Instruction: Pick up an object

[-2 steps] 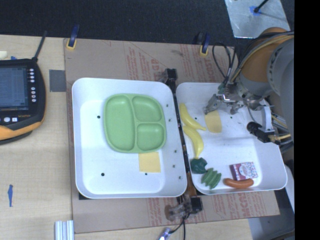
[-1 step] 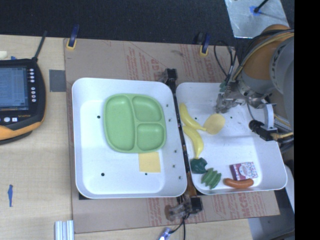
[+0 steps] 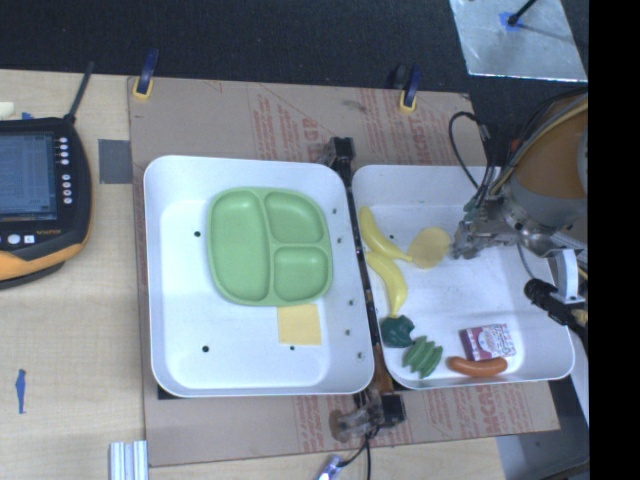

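The right bin [image 3: 455,280] holds a yellow banana [image 3: 384,260], a pale yellow round piece [image 3: 429,247], a dark green vegetable [image 3: 398,331], a lighter green pod [image 3: 424,356], a red and white packet [image 3: 488,342] and an orange-red sausage [image 3: 477,367]. My gripper [image 3: 469,241] is low over the right bin, just right of the pale round piece and close to it. I cannot make out whether anything is held. The left bin [image 3: 180,348] carries a green divided plate [image 3: 269,245] and a yellow cheese slice [image 3: 299,323].
A teach pendant [image 3: 38,198] lies on the bench at far left. Two clamps [image 3: 145,76] [image 3: 405,86] pin the cardboard under the bins at the back. Cables run from the arm body [image 3: 545,183] at the right. A grey plate [image 3: 515,20] sits at the top right.
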You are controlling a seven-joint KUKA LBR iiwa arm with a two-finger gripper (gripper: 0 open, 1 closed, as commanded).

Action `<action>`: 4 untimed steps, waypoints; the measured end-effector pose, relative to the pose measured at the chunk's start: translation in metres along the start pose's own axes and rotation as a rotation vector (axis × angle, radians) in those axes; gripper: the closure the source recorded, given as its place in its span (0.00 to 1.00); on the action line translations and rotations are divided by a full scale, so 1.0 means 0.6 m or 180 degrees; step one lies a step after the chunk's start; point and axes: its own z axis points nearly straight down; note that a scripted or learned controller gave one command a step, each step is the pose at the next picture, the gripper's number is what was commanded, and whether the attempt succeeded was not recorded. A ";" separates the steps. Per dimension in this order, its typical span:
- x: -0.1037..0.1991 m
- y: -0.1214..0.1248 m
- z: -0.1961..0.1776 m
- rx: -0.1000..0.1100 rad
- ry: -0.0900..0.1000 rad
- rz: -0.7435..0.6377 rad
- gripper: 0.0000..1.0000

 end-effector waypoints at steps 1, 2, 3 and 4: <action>0.136 -0.002 -0.121 -0.0003 0.0005 -0.0003 1.00; 0.135 -0.003 -0.121 0.0000 0.0003 -0.0001 0.00; 0.017 0.029 0.047 0.0002 -0.0002 0.0004 0.00; -0.055 0.057 -0.003 -0.0007 0.0002 0.0006 0.00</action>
